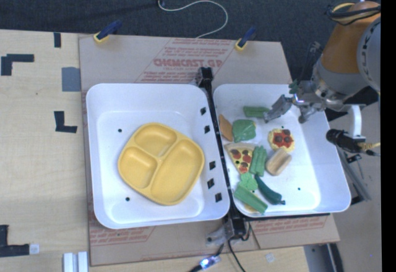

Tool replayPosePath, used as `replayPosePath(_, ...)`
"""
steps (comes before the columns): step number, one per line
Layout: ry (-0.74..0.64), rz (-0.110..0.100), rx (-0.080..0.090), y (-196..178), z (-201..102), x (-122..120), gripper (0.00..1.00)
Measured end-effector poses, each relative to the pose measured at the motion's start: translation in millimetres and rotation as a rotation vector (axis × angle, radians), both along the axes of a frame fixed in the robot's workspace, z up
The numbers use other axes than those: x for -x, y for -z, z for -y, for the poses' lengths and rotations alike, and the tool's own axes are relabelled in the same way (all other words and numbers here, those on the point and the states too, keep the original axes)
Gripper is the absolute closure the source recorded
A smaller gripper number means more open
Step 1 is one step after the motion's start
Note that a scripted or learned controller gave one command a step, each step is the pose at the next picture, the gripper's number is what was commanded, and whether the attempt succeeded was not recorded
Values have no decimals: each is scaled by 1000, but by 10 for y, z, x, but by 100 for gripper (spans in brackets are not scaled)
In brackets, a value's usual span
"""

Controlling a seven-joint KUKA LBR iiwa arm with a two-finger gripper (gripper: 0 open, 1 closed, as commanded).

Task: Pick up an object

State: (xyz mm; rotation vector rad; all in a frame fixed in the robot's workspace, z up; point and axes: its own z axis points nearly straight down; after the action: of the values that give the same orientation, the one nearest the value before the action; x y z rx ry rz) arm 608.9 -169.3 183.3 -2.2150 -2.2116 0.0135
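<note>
Toy food pieces, small and plastic-looking, lie heaped in the shallow white right bin (328,184), mostly in its left half. A flat green strip (255,110) sits toward 12 o'clock in that heap; a leafy green piece (244,130) and an orange wedge (226,129) lie just below it. A round yellow piece with red spots (281,138) rests at 3 o'clock of the heap, a tan bun-shaped piece (278,162) just under it. A pizza slice with red dots (239,155) touches a ridged green piece (258,160), and more green pieces (255,192) crowd toward 6 o'clock. The two-finger gripper (287,107) hangs over the bin's 12 o'clock side, its fingers spread apart with nothing between them, one fingertip near the green strip. The shallow white left bin (99,110) holds a yellow three-compartment plate (161,162). The grey arm with orange band (350,42) enters from 3 o'clock.
</note>
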Motion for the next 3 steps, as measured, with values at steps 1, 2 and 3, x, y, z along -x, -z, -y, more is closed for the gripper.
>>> replayPosePath(1, -3, 13, 2, -70, 1, -31, 0)
replayPosePath(2, -3, 8, 2, 462, -80, -89, 0)
replayPosePath(3, -5, 21, 5, 949, -91, -115, 0)
